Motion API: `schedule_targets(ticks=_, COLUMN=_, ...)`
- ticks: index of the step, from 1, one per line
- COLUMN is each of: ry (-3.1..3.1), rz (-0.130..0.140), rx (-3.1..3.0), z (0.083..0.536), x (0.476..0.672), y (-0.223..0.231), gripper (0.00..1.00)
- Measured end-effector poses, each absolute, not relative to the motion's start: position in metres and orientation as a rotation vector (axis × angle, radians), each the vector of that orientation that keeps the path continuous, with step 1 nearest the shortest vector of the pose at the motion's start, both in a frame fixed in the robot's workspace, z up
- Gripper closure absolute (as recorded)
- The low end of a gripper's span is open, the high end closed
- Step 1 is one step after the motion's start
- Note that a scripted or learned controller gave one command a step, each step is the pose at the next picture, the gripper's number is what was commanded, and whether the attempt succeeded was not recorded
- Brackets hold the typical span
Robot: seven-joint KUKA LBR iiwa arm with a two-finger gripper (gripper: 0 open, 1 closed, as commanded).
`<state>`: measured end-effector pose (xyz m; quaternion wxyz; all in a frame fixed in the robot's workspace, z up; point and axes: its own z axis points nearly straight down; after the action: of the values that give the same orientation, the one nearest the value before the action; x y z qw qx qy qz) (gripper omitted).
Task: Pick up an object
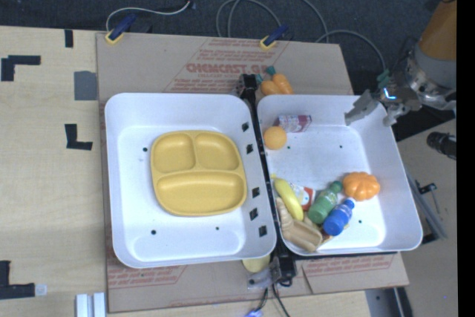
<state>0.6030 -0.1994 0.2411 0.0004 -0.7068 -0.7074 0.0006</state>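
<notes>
1. The bench (pixel 44 182) is light wood with black tape marks on its left side, and a big sheet of brown cardboard (pixel 215 59) lies on it under both bins, clipped at its far edge.
2. The left bin (pixel 122 234) is a shallow white tub sitting just beside its twin; black clips run down the seam where the two meet.
3. The right bin (pixel 393 182) is the same kind of tub, and all the loose stuff is in it.
4. The arm (pixel 439 26) comes in from the right, orange band up top, grey wrist below.
5. A yellow divided plate (pixel 198 172) with three compartments sits pretty much in the middle of the left bin.
6. The gripper (pixel 375 106) hangs over the far right corner of the right bin, right at the rim. It's got nothing in it, and honestly can't tell if the fingers are spread or pressed together from this angle.
7. A banana (pixel 288 198) lies near the seam edge of the right bin, toward the near side.
8. A tan bread-looking thing (pixel 300 234) sits in the near left corner, touching the banana's end.
9. A small orange pumpkin (pixel 361 185) sits toward the right wall, well below the gripper.
10. A green bottle (pixel 323 206) and a blue bottle (pixel 338 220) lie side by side, touching, between the banana and the pumpkin.
11. A small can with a pinkish label (pixel 295 122) lies on its side near the far edge.
12. An orange ball (pixel 274 137) sits just beside the seam, near that can.
</notes>
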Motion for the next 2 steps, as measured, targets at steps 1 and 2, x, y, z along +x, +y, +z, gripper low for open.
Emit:
schedule_targets(ticks=1, ry=-2.226, rz=0.000, rx=-2.220, z=0.079, x=0.583, y=-0.154, gripper=0.00)
schedule_targets(ticks=2, ry=-2.222, rz=0.003, rx=-2.228, z=0.086, x=0.644, y=-0.122, gripper=0.00)
